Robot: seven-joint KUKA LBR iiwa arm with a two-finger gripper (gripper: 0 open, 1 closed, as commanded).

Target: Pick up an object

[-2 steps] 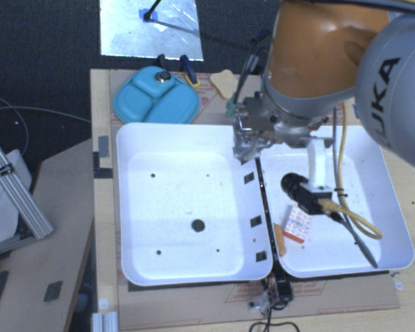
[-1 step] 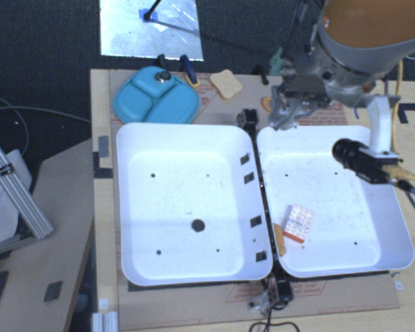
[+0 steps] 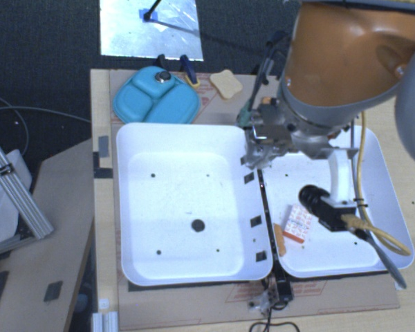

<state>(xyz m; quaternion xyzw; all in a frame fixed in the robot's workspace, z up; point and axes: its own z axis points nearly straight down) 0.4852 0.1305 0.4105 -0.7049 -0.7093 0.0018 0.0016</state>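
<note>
Gripper (image 3: 260, 146) sat low over the far end of the rims where the left bin (image 3: 166, 199) and right bin (image 3: 325, 256) met. Whether it was apart or together couldn't be told, nor any contact. Small flat box (image 3: 297, 225), red-and-white patterned cardboard, lay in the right bin near that inner wall, well apart from the gripper. Thin orange stick (image 3: 279, 239) lay just beside it. Small dark disc (image 3: 198, 225) lay in the left bin.

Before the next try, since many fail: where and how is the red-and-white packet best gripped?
I'd grip the red-and-white packet across its short width, from straight above: it lies flat and slanted in the right bin, with an orange stick close beside it.
</note>
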